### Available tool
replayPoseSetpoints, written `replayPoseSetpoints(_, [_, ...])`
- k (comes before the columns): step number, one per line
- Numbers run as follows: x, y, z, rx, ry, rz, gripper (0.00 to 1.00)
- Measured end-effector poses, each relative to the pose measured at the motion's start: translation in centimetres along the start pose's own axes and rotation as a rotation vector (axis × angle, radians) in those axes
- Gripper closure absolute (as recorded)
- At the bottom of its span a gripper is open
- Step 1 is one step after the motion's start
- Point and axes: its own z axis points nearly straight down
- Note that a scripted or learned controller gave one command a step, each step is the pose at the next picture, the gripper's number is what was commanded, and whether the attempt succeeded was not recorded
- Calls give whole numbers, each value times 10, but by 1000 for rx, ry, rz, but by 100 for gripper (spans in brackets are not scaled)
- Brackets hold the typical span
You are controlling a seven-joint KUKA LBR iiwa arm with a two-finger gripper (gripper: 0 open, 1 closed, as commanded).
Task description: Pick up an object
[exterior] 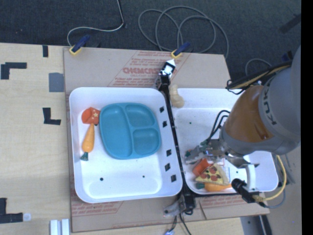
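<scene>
The pincer (204, 152) was down low in the right-hand bin (195, 116), hanging over the front-left corner where the little pile of toy food sat. Honestly I couldn't tell how it was set; from that angle it was just a grey metallic tangle tucked under the wrist. It sat right above a red-orange piece (199, 167), close enough that I couldn't say whether they touched. Nothing looked lifted.

Just in front of that piece was a toy pizza slice (213, 174), and a small orange carrot (215, 186) lay along the bin's front wall beside it. A beige lump (177, 101) sat way off in the back-left corner of the same bin, well apart from the pile.

The arm (259, 116) itself came in from the right, big grey body with the orange band, blocking a good chunk of that bin.

Over in the left bin (122, 190) there was a blue divided plate (130, 130) lying flat, and next to it on the left a bigger carrot (88, 138) with a red tomato-ish thing (90, 115) touching its top end. Both bins sat on a sheet of cardboard (142, 70) held by clamps, with cables (181, 26) looping on the dark floor behind.
</scene>
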Motion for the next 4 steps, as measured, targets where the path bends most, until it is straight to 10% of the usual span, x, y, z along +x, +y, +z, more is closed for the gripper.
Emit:
replayPoseSetpoints(1, [-55, -3, -54, 8, 1, 1, 0])
replayPoseSetpoints(2, [-5, -1, 6, -3, -5, 2, 0])
replayPoseSetpoints(4, [-25, 75, 7, 0, 1, -2, 0])
